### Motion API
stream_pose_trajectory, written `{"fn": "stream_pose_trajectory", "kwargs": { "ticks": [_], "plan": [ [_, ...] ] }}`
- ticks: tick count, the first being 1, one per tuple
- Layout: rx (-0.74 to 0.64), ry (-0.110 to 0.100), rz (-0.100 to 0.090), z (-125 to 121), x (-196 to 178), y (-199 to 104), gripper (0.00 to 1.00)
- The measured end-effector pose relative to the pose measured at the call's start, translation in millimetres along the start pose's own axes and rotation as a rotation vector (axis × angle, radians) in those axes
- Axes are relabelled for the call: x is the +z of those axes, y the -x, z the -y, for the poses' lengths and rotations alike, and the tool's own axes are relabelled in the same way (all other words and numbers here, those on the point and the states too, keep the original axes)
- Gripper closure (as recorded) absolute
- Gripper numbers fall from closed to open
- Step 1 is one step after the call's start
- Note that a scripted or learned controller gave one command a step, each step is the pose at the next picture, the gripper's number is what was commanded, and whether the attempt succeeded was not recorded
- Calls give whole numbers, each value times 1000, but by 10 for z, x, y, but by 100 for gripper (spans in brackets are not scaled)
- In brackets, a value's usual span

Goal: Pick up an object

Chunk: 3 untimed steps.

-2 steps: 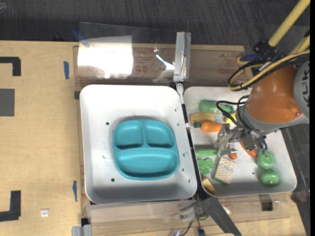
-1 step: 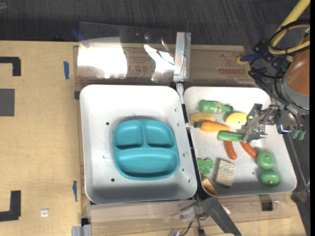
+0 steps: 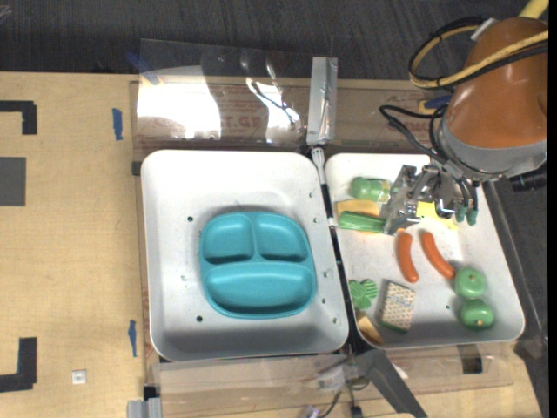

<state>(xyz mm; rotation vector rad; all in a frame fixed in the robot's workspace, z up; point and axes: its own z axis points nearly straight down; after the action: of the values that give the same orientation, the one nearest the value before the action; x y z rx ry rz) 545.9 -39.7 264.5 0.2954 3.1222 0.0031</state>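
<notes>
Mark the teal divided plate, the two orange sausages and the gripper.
teal divided plate (image 3: 256,262): camera view, middle ridge.
left orange sausage (image 3: 406,257): camera view, its middle.
right orange sausage (image 3: 437,254): camera view, its middle.
gripper (image 3: 409,200): camera view, between its tips.

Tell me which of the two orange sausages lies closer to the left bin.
The left orange sausage, beside the speckled block; the other sausage lies toward the green apples.

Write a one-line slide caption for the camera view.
End effector hovers over toy food in the right bin; a blue divided plate sits in the left bin.
</notes>
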Motion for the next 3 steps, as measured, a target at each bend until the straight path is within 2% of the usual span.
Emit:
{"fn": "stream_pose_trajectory", "kwargs": {
  "ticks": [1,2,3],
  "plan": [
    [-24,1,-2,-912,141,-62,100],
    [-201,-2,0,-506,806,583,100],
    [-301,0,9,-650,104,918,100]
  ]
}}
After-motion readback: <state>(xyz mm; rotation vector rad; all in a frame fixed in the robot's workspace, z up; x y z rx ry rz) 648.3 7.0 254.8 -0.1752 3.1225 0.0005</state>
